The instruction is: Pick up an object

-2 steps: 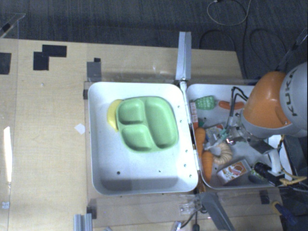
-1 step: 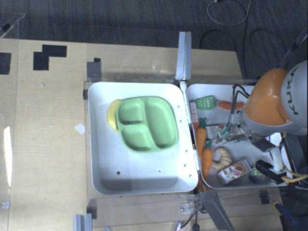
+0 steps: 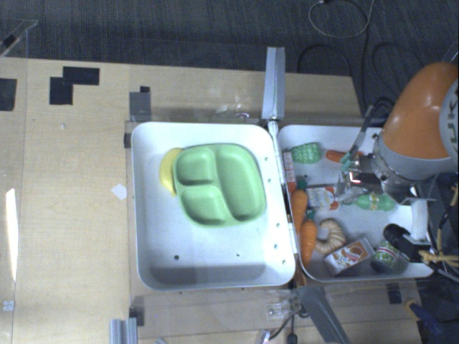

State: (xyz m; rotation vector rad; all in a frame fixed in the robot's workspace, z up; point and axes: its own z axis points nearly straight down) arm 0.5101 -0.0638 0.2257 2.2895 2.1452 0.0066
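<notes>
Pincer (image 3: 353, 180), grip state unclear, hemmed by carrots (image 3: 307, 239), green bottle (image 3: 376, 202), carton (image 3: 349, 255); roomier around green tray (image 3: 217, 183) in left bin (image 3: 208, 274).

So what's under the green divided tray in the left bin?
A yellow object pokes out from beneath the left edge of the green divided tray, in the left bin. The tray covers the rest of it, so what it is cannot be told.

A green divided plate (image 3: 217, 183) lies in the left bin (image 3: 150, 256), over what may be a yellow dish (image 3: 168, 170).
</notes>
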